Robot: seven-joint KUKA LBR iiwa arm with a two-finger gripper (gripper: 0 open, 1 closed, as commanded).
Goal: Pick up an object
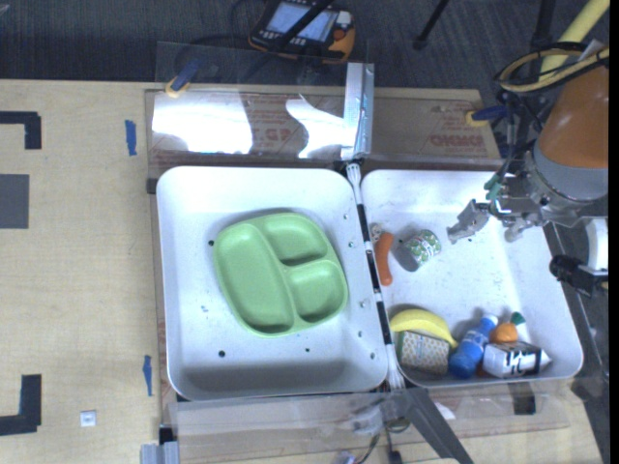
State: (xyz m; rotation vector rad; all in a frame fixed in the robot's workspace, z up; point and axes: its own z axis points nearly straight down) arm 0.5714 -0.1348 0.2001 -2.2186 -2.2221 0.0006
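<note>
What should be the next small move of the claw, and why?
Probably lower the claw and shift it slightly left toward the small green can. The claw hangs in the right bin with nothing between its fingers, and the can lies apart from the carrot and the crowded pile near the banana.

The arm (580, 133) is cut off by the right edge. A patterned object (424, 350) lies partly hidden beneath the banana (422, 323). The white bottle's label (523, 360) is too small to read.
</note>
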